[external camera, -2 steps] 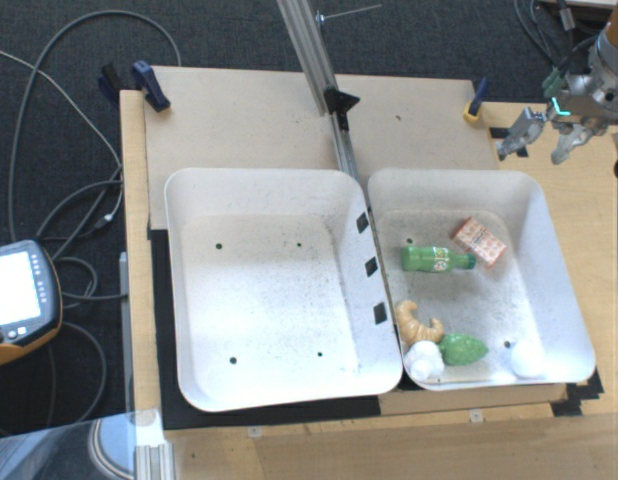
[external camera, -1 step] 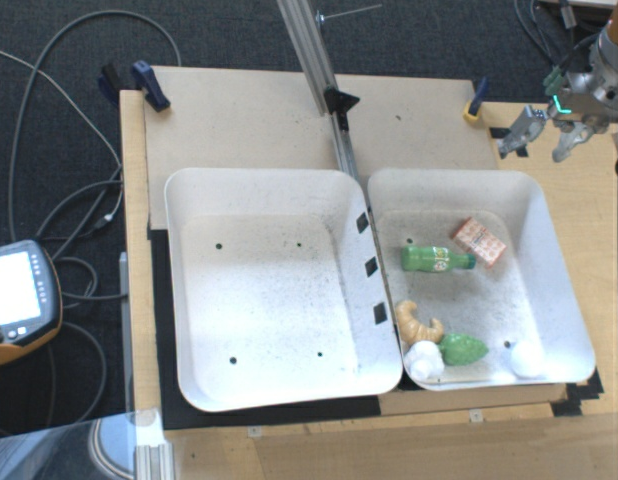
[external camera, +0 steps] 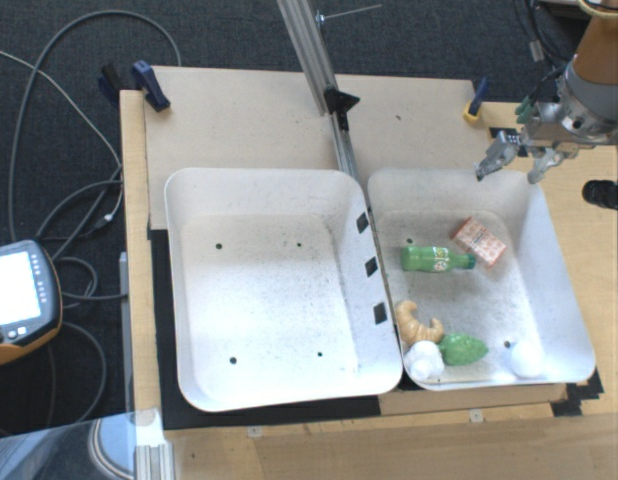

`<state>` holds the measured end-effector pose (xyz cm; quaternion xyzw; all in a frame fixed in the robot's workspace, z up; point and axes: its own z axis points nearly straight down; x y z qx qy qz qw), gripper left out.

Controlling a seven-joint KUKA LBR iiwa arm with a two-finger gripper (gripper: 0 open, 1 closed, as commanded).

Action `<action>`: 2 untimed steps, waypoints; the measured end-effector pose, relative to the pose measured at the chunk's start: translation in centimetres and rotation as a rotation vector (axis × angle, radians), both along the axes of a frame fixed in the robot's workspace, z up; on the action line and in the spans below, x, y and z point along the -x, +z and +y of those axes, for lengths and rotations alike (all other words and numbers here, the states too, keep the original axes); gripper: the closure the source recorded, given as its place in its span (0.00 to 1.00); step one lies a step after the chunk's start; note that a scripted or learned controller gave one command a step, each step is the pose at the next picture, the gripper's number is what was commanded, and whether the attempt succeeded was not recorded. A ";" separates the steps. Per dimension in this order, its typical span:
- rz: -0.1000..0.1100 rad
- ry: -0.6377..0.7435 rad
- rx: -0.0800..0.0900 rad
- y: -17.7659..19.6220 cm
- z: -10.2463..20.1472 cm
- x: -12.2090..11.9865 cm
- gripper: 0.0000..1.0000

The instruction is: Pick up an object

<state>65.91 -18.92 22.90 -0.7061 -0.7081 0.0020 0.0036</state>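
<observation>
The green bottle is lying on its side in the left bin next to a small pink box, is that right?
Not quite. The green bottle does lie on its side next to the small pink box, but both are in the right bin, not the left one, as the camera view shows.

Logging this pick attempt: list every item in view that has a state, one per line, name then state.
gripper: open, holding nothing, above the right bin's far edge
green bottle: lying on its side in the right bin
pink box: lying tilted beside the bottle
white cup: tipped on its side at the near wall
left bin: flat on the bench
</observation>
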 end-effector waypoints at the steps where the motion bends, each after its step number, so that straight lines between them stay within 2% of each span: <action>1: 0.000 -0.001 0.000 -5.7 1.1 0.0 0.00; 2: -0.001 -0.001 0.000 -10.1 1.6 0.5 0.00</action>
